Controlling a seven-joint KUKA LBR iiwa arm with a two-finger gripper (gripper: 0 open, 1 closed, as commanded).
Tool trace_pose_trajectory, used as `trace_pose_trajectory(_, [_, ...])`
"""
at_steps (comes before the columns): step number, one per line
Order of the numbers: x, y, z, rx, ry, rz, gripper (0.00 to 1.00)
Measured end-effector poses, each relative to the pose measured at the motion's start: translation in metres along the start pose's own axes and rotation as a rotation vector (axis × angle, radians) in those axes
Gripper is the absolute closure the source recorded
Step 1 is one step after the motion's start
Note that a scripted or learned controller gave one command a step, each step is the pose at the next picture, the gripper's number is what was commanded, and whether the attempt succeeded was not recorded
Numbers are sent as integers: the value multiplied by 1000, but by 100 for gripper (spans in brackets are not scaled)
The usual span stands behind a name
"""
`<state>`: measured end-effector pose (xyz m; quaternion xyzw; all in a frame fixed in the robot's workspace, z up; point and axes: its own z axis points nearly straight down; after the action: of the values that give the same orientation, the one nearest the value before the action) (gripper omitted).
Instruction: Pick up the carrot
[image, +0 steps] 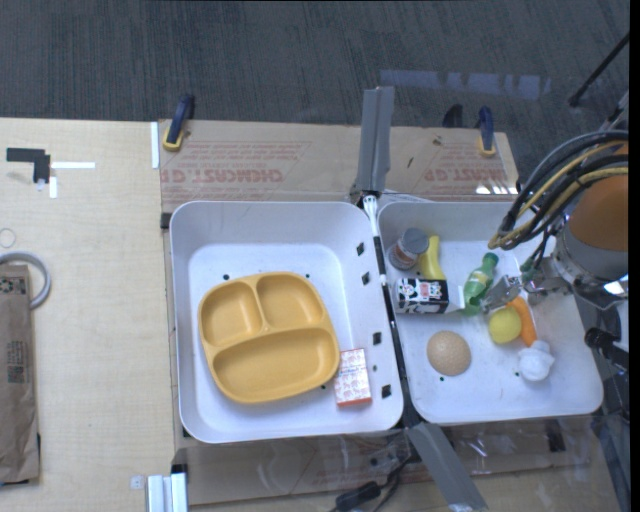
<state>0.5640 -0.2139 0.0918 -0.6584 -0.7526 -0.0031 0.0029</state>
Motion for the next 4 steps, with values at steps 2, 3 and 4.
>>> trace_pose_trajectory(2, [-1,41,-43,0,-12,-418,0])
trace_pose_trajectory(3, [-1,41,-43,0,-12,-418,0])
trace_pose_trajectory(4, [-10,8,0,2,-10,-612,0])
